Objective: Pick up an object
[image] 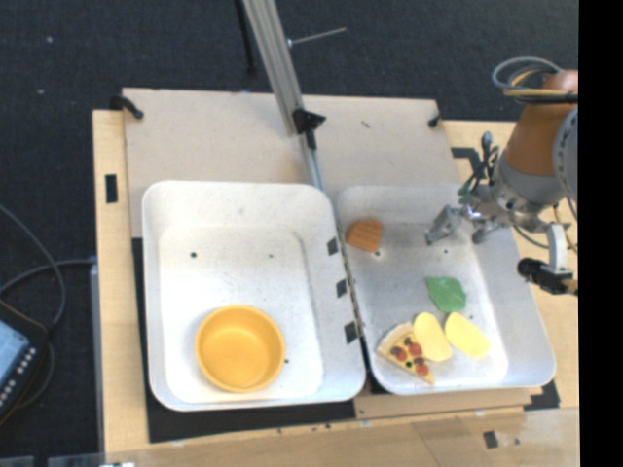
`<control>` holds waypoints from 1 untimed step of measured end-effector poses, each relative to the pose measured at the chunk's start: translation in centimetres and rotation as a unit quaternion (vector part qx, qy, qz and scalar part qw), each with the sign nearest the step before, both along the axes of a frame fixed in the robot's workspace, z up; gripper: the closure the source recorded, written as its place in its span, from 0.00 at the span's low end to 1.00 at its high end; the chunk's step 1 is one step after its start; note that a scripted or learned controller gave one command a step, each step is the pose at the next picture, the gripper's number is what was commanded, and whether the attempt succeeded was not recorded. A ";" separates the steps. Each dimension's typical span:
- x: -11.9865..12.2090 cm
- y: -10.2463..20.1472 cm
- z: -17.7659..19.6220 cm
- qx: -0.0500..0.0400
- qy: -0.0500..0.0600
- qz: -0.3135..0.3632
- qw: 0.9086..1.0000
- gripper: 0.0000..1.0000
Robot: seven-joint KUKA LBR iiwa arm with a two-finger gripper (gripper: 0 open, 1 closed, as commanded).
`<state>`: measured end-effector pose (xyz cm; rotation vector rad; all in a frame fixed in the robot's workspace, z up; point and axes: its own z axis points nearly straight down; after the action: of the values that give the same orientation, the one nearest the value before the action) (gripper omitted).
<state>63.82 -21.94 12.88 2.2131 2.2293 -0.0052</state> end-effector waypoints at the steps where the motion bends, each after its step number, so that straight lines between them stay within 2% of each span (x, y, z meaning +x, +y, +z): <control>1: 0.0 -0.1 -2.9 0.000 0.000 0.000 1.000 0.00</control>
<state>63.80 -22.04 9.98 2.2124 2.2290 -0.0045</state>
